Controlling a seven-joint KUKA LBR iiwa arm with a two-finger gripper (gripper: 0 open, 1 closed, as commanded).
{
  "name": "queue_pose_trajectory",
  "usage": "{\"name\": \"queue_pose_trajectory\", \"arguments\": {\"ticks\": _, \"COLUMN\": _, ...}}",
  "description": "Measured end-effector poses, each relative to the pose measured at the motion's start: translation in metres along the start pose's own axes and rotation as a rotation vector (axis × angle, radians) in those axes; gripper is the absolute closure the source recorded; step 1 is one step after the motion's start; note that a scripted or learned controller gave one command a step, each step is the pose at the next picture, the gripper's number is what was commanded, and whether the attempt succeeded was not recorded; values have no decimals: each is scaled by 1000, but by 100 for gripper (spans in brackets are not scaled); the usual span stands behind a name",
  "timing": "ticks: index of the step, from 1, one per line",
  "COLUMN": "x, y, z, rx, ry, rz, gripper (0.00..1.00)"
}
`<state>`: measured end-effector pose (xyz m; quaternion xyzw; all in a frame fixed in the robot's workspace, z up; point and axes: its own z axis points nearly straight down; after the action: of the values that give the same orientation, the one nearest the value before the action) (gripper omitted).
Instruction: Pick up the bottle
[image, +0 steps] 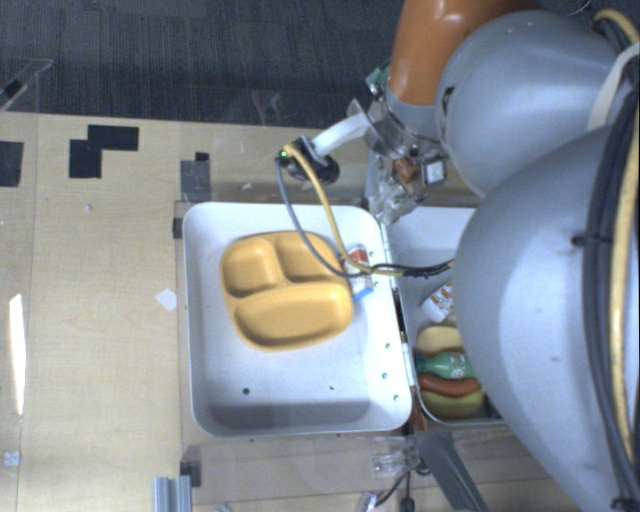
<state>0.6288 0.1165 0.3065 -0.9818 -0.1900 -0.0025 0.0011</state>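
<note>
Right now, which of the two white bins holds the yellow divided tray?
The left shallow white bin, away from the arm, holds the yellow three-compartment plastic tray. The right white bin holds small colourful items instead.

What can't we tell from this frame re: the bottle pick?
- Right bin: mostly hidden under the arm in the camera view.
- Bottle: only a small white-and-orange bit beside the arm; shape and pose unclear.
- Gripper: crowded by cables; finger state unreadable.
- Toy food pile: cut off by the arm.
- Yellow tray in left bin: partly crossed by cable.
</note>
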Motion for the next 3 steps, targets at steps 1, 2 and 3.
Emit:
{"name": "queue_pose_trajectory", "arguments": {"ticks": 1, "x": -3, "y": -81, "z": 65, "rx": 0, "ry": -1, "rz": 181, "gripper": 100}}
{"name": "queue_pose_trajectory", "arguments": {"ticks": 2, "x": 32, "y": -110, "z": 20, "rx": 0, "ry": -1, "rz": 182, "gripper": 100}}
{"name": "queue_pose_trajectory", "arguments": {"ticks": 3, "x": 5, "y": -125, "z": -18, "rx": -1, "ry": -2, "rz": 182, "gripper": 100}}
